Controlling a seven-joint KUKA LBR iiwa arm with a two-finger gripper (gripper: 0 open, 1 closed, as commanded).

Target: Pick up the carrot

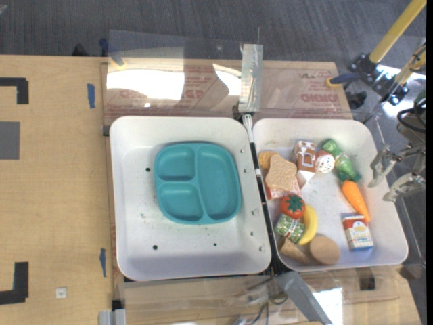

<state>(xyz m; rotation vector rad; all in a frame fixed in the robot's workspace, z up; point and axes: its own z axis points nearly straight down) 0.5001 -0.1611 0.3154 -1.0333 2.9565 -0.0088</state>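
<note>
The gripper (pixel 396 176), partly cut off at the frame edge, has an unreadable finger state; the carrot (pixel 354 198) lies just left of it, untouched.

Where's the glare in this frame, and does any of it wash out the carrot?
Camera view: glare sits on the clear panel behind the left bin, a bright white patch. The carrot in the right bin is evenly lit, with clean edges. The gripper at the right edge looks pale and overexposed.

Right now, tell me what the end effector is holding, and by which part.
Nothing is held. The end effector sits at the right bin's edge, apart from the carrot, which lies loose on the bin floor.
</note>
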